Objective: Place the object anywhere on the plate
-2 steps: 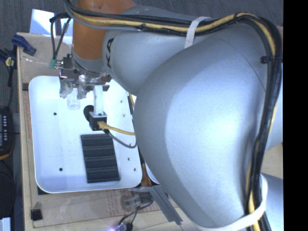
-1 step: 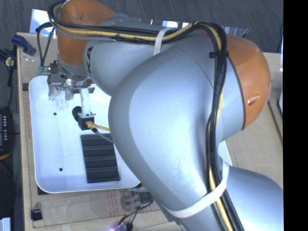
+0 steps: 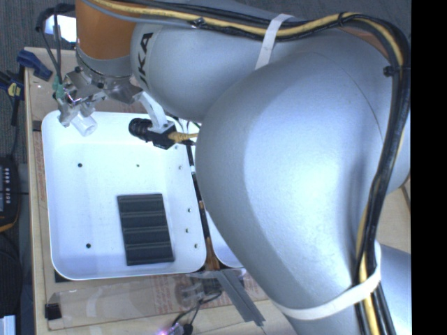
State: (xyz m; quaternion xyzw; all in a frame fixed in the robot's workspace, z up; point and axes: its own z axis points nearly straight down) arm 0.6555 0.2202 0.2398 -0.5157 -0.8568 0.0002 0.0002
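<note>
You're looking down on the left white bin (image 3: 77, 208), which sits on the desk (image 3: 126, 295). The big grey arm (image 3: 300, 159) covers most of the right side of the view, and a narrow piece of the second bin (image 3: 222, 253) peeks out under its curved housing.

The task's thing, a dark ribbed rectangular block (image 3: 145, 229), lies flat on the left bin's floor, in the lower middle part, nearer the bottom wall than the top. It is well apart from the claw.

The claw (image 3: 75, 114) hangs over the bin's upper left corner, just below the orange band (image 3: 105, 19). You can make out clear, pale fingertips (image 3: 85, 124) there, with nothing visibly between them, but whether they stand apart or together cannot be told from this angle.

A black cylindrical fitting (image 3: 150, 131) with a yellowish tip juts out beside the wrist, over the bin's upper right area. Black and yellow cables (image 3: 328, 23) run along the top of the arm, held down with white ties (image 3: 269, 37). No plate can be made out.
</note>
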